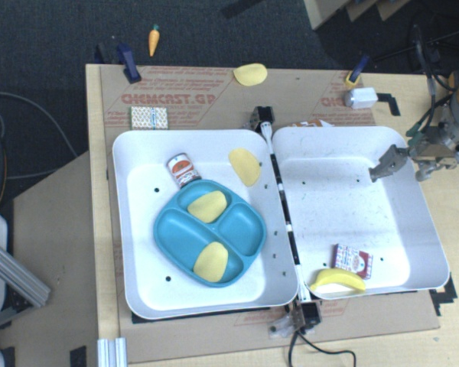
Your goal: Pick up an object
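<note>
My gripper (405, 167) hovers over the right bin's (329, 197) far right edge. It is open, with one grey finger (384, 165) reaching over the bin floor and nothing between the fingers. At the near end of that bin lie a small red and white box (352, 261) and a yellow banana (338, 280), both well apart from the gripper. The left bin (138, 205) holds a blue divided plate (245, 232) with two yellow pieces (207, 205) (211, 261) in its compartments. Beside it are a small can (182, 170) and a loose yellow piece (245, 165).
On the bench beyond the bins sit a yellow piece (250, 74), a small packet (149, 117), a white block (361, 96) and two blue clamps (128, 63) (357, 69). A toy carrot (154, 40) lies on the dark floor. A black divider (279, 197) runs between the bins.
</note>
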You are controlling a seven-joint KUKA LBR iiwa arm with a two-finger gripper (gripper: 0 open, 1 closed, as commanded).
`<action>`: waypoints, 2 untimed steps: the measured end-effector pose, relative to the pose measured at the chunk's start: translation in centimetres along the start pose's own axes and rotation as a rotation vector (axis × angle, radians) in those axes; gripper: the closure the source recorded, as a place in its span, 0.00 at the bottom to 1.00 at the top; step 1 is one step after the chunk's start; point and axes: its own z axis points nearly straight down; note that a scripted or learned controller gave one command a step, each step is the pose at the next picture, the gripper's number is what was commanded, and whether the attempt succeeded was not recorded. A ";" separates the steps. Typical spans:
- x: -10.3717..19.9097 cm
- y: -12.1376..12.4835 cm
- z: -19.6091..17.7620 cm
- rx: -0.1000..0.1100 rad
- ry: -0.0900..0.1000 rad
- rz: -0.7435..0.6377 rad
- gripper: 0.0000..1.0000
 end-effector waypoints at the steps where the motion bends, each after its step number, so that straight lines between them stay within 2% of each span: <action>1: -0.9 1.5 14.6 0.003 0.001 0.001 0.00; 2: 2.5 -5.4 18.0 0.002 0.001 0.001 0.00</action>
